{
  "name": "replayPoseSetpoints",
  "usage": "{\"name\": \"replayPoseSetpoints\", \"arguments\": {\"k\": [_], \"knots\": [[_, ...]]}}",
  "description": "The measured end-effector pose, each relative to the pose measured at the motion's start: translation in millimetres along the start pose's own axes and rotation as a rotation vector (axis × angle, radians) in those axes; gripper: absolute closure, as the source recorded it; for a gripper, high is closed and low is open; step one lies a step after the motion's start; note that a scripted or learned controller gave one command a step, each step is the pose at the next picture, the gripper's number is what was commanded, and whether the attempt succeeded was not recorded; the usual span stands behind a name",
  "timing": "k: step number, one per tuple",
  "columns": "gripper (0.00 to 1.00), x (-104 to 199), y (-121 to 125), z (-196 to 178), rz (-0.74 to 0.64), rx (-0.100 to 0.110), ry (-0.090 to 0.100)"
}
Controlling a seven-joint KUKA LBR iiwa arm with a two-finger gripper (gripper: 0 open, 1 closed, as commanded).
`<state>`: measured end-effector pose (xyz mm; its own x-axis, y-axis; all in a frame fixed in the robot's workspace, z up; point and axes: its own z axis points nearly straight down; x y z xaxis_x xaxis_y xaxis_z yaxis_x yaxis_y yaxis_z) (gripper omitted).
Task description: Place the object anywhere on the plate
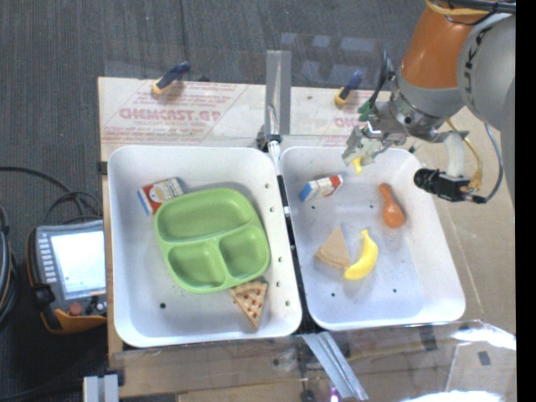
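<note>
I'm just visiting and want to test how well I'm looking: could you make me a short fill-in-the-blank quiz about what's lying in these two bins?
1. The green plate has ___ compartments.
2. The banana lies in the ___ bin as this view shows it.
3. The waffle slice lies just off the plate's near edge, in the ___ bin.
4. The gripper hangs over the right bin's ___ edge.

Missing words: three; right; left; far
</note>
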<state>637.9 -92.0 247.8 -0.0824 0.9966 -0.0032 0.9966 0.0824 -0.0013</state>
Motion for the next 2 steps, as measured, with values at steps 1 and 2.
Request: {"name": "replayPoseSetpoints", "arguments": {"k": [1,2], "knots": [[1.0,105.2,-17.9,-4.1,0.109,0.001,0.004],[1.0,189.5,-50.3,65.1,-0.255,0.003,0.005]]}}
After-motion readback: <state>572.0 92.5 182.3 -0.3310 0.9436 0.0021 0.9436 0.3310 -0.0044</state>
